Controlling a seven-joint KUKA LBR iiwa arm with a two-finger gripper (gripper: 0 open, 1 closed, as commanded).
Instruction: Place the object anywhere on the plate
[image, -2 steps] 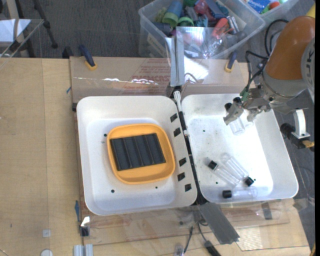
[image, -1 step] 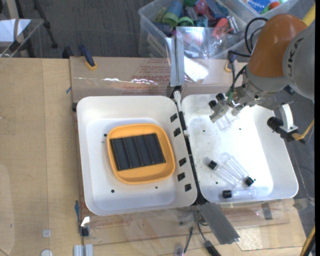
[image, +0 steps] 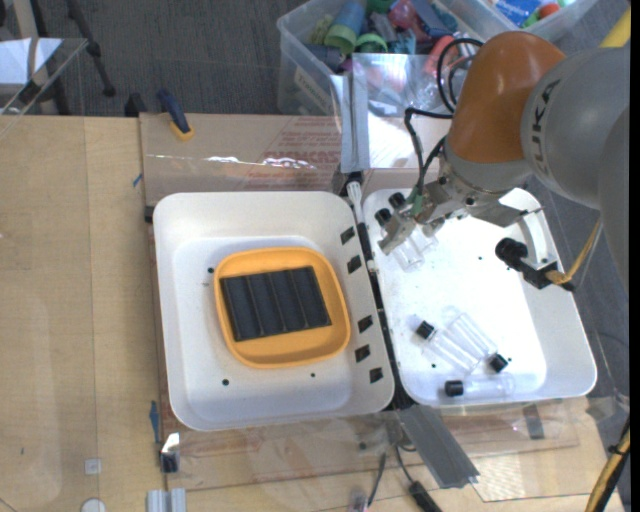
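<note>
Pale wood bench (image: 60, 300) fills the left side, bare apart from a few small fittings near its lower edge. Next comes the left bin (image: 180, 300), shallow and white, with the orange plate (image: 283, 347) lying flat near its middle; dark ribbed slats cover the plate's centre and nothing rests on it. Black clips run down the seam between the bins. The right bin (image: 560, 340) holds several clear plastic vials with black caps: a cluster (image: 462, 345) lies in its lower half, well apart from the arm, and another clear piece (image: 408, 248) sits near the upper left corner. The gripper (image: 410, 225) hangs just above that upper piece, wrist tilted; whether it is spread or closed I cannot tell, and no object can be made out in its grasp.

My reading is that the picking step is in hand, with nothing yet carried. The next move calls for a secure hold on a slippery, see-through vial, then a lift over the seam and leftward to the plate. Behind the bench stands a clear tub of coloured clutter (image: 400, 30).
</note>
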